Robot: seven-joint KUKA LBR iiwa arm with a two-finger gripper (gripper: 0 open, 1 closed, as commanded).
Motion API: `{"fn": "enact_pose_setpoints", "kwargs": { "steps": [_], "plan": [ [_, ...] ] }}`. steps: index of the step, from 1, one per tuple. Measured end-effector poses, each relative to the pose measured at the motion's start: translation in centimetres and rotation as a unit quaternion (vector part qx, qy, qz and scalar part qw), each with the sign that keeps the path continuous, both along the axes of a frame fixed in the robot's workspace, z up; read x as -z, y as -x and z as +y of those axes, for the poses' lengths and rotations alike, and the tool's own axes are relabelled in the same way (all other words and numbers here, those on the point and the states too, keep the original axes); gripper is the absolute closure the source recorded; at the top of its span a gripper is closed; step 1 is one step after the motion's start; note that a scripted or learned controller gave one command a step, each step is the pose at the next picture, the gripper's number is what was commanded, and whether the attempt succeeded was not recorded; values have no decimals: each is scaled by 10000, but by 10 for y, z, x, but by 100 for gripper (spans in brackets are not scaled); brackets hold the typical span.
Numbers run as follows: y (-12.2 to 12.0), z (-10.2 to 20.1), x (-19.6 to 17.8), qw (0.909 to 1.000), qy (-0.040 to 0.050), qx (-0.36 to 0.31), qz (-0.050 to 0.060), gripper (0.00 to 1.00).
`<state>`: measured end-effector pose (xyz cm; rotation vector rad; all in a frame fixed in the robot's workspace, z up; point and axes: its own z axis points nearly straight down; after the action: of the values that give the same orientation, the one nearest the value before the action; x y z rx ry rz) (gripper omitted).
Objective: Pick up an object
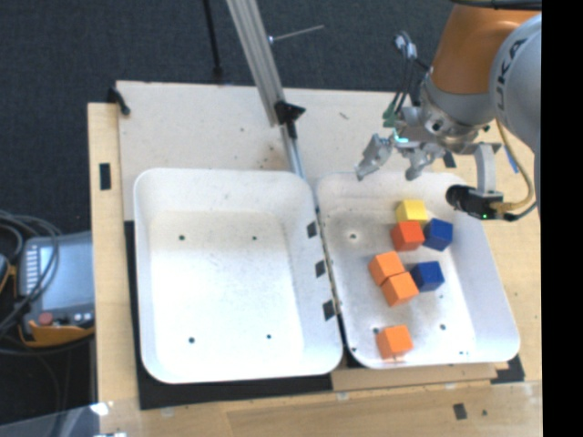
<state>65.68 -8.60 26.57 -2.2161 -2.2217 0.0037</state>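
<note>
2 white bins [228, 353] — 7 blocks in all: 4 orange [386, 267], 2 blue [438, 234], 1 yellow [412, 209].

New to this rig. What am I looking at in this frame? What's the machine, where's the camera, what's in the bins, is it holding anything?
One camera, fixed above the bench, looks down at a slant. The machine is a single robot arm, grey with an orange band, reaching in from the right of the picture. At its end is a two-finger gripper, here hovering over the far edge of the right bin, with nothing between its fingers.

Two shallow white bins sit side by side on the wooden bench. The right bin holds small cubes: one yellow cube, two blue cubes, and four orange cubes, three clustered with the others mid-bin and one alone near the front edge. The left bin shows just its speckled white floor.

The metal strut behind the bins is a fixed mount, not part of the arm.

The job is to pick up an object; none is held.
</note>
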Motion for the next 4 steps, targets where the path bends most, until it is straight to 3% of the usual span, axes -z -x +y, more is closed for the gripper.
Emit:
{"fn": "enact_pose_setpoints", "kwargs": {
  "steps": [1, 4],
  "plan": [
    [-1, 0, -3, 10000, 5, -4, -23, 0],
    [2, -3, 135, 10000, 18, 30, -3, 0]
  ]
}}
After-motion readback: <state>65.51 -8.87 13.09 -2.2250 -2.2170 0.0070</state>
